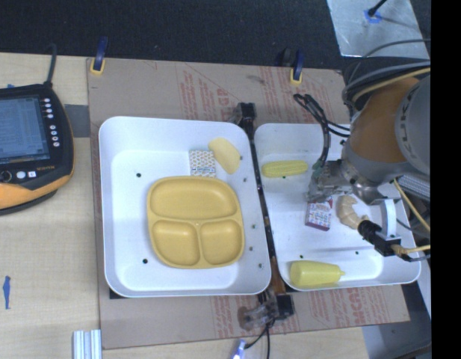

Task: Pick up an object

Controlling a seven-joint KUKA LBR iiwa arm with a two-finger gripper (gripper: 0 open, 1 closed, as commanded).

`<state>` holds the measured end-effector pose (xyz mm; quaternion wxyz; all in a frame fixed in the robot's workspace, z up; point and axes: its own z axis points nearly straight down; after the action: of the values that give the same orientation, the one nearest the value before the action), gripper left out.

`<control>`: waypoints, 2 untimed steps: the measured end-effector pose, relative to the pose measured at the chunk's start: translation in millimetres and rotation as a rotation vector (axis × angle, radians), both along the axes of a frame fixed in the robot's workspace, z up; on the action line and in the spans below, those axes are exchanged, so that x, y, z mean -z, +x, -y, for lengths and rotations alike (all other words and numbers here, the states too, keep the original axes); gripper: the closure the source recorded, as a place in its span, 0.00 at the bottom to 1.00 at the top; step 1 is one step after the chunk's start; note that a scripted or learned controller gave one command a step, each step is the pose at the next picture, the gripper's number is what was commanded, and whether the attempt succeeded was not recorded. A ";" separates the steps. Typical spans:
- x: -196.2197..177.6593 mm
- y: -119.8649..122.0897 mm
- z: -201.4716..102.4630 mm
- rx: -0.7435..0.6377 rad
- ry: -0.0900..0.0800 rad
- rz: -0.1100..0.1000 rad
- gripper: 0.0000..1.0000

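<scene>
Objects for picking are spread over two white bins. In the right bin [379, 274], a small patterned packet [318, 215] is seen near the middle of the floor, directly under the gripper [321, 189], which is lowered over the packet's upper edge; whether contact is made, and how the tool is set, cannot be told from this slanted view. A yellow corn-like piece [284, 169] is laid across the upper part of that bin, well to the left of the gripper, and a yellow lemon-shaped item [315, 274] is placed near the lower rim. A pale, curved object [348, 209] is seen just right of the packet, partly covered by the arm [383, 129]. In the left bin [114, 200], a yellow divided plate [194, 221] is set in the middle, with a checkered packet [202, 164] touching its upper edge and a pale yellow wedge [224, 155] beside that packet. A handheld control tablet [25, 144] is rested on the bench [36, 275] at far left.
</scene>
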<state>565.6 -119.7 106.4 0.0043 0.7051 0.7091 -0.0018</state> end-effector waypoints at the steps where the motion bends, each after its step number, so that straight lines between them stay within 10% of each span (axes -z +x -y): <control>1: 0.1 -0.1 -0.1 -0.001 0.000 0.000 0.00; 2: -10.0 -0.2 0.9 -0.001 0.000 -0.002 1.00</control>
<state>565.5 -120.5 116.4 0.0037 0.7046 0.7096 -0.0026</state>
